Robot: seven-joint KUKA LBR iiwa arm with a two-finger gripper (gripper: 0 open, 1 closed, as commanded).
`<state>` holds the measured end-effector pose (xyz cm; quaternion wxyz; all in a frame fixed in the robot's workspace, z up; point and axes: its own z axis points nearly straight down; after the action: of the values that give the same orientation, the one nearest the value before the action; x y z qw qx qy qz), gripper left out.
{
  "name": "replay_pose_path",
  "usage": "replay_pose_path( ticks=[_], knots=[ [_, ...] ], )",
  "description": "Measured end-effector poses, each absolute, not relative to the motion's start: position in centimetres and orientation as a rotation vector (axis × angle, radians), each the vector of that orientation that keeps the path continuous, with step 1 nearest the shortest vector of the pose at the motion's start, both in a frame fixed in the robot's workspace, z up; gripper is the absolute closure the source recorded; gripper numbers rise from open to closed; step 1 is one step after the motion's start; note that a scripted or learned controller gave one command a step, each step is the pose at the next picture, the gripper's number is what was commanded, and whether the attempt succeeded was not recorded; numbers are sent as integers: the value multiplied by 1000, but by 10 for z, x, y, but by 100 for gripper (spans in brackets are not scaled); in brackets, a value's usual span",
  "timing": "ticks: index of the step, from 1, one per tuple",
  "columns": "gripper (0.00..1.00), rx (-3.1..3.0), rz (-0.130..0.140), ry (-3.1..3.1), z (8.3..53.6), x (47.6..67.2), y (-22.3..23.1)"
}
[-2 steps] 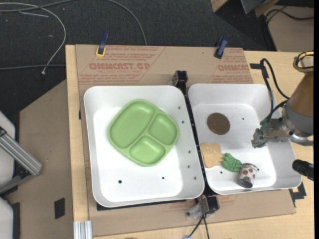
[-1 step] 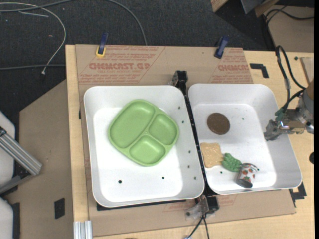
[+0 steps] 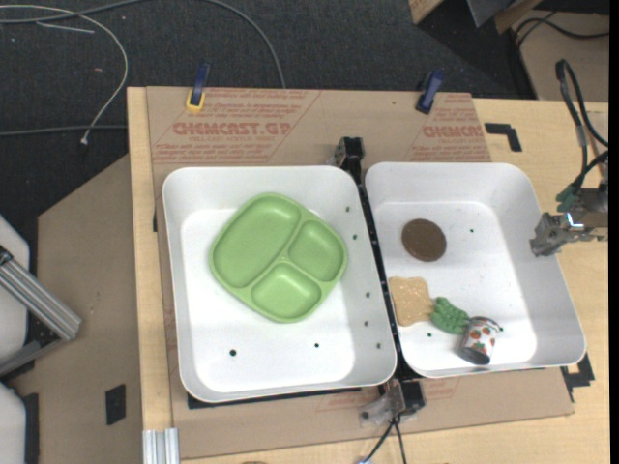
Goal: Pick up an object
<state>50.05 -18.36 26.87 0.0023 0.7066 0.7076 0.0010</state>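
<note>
The right bin [image 3: 513,196] holds a round brown cookie-like disc [image 3: 424,240] near its middle. A tan toast-like slab [image 3: 410,300] lies at its front left, with a green leafy piece [image 3: 448,315] beside it. A small red, white and grey object [image 3: 479,339] lies at the front. The left bin [image 3: 193,259] holds a green divided plate [image 3: 279,256]. My gripper [image 3: 556,232] is at the right bin's right rim, partly cut off by the view's edge, with nothing visibly in it.
Both bins sit on a cardboard-covered bench [image 3: 290,124] held by blue clamps [image 3: 199,83] at the back. Black clips [image 3: 349,150] join the bins at the back and front. Cables run over the dark floor behind.
</note>
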Motion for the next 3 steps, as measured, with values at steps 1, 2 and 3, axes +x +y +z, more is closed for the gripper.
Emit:
replay_pose_path(
  ticks=[1, 2, 3],
  knots=[
    [100, 2218, 1, 2231, 253, 507, -125],
    [100, 2218, 0, 2231, 237, 511, -75],
    [100, 2219, 0, 2231, 225, 512, -24]
  ],
)
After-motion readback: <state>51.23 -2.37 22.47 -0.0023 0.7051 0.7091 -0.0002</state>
